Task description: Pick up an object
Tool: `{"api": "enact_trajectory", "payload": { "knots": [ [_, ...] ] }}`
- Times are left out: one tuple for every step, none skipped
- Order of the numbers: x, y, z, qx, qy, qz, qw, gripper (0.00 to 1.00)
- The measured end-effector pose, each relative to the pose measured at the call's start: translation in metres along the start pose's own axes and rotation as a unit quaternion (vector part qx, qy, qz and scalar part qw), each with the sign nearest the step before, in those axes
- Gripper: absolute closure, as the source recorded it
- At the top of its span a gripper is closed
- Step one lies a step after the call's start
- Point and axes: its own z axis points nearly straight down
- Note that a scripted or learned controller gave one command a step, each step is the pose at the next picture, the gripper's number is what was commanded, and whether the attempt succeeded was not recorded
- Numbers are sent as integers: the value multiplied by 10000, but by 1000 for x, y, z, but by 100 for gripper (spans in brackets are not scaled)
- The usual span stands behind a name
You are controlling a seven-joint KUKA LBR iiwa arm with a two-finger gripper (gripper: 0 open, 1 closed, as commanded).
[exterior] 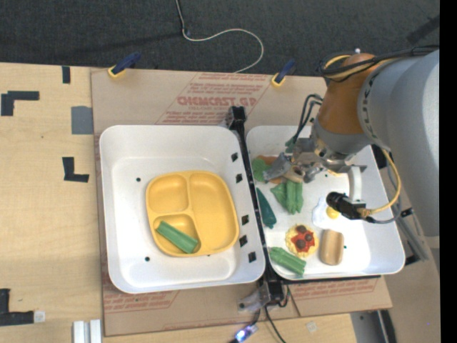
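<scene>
Two shallow white bins side by side on the tabletop (43, 213). Left bin (121, 148): a yellow divided plate (207, 206), and in its lower-left compartment a short green vegetable piece (177, 236), long axis running upper-left to lower-right. Right bin (378, 252): cluster of toy food. A dark green pod (266, 208) lies along the left wall, near upright in view. A leafy green bunch (289, 195) sits just right of it, long axis upper-left to lower-right. Small orange piece (273, 171) at upper left, touching the green items. Lower down: a round tart with red topping (303, 239), a tan bread roll (330, 247) just beside it, a light green piece (288, 261) near the front wall pointing lower-right. A fried egg (323, 211) sits mid-bin, partly hidden. Arm (357, 106) reaches in from the right; gripper (298, 164) low over the leafy bunch and orange piece. Jaws' spread cannot be told, nor whether anything sits between them.
</scene>
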Motion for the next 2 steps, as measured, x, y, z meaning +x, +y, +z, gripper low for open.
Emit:
{"api": "enact_trajectory", "payload": {
  "knots": [
    [1,0,31,-32,-9,-4,10000,0],
    [1,1,22,-29,-11,-7,10000,100]
  ]
}}
